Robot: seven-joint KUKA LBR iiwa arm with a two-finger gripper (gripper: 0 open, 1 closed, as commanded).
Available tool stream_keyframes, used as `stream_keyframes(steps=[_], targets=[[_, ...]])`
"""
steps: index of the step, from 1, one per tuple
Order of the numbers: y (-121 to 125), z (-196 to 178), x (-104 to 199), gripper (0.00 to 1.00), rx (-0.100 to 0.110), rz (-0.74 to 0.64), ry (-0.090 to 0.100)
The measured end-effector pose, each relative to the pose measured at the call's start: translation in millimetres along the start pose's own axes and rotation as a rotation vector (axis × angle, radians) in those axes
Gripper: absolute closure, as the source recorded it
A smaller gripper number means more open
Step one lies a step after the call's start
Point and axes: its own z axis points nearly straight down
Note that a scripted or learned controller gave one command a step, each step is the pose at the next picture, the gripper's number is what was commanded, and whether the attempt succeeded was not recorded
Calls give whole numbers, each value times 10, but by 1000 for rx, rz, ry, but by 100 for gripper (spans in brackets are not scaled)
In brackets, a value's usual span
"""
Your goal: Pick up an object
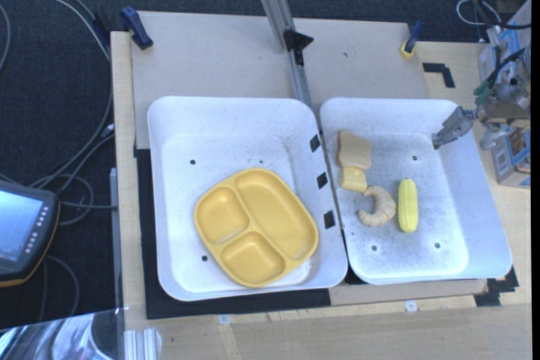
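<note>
1. The pale wooden bench point(219, 46) carries two shallow white plastic bins side by side, with a slanted metal pole crossing above the gap between them.
2. The left white bin point(169, 131) holds a yellow three-compartment plastic tray point(256, 225), lying flat and turned at a slant toward the bin's near right corner.
3. The right white bin point(472, 215) holds the candidates for picking, all clustered in its left half.
4. A tan bread-slice toy point(354, 149) lies nearest the dividing wall, with a smaller pale yellow cheese-like block point(354, 180) touching or just below it.
5. A beige curved croissant-shaped toy point(378, 207) sits just beside the block, and a yellow corn-cob toy point(407, 205) lies just right of it, lengthwise and apart from the bin walls.
6. The grey two-finger gripper point(449, 131) hangs at the right bin's far right corner, near the rim, well apart from all four toys. Nothing shows between its fingers; whether they stand wide or narrow is too small to tell.
7. Judgement: the step in hand is the approach, with no grasp made. The corn cob looks the easiest target, being isolated. The next move calls for travelling left and toward the bin's middle, aligning the fingers across the cob's narrow width, then descending.
</note>
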Motion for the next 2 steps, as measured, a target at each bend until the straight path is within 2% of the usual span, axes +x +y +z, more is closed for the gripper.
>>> stream_keyframes(steps=[1, 2], targets=[[0, 0, -1, 0, 0, 0, 0], [-73, 567, 71, 0, 5, 1, 2]])
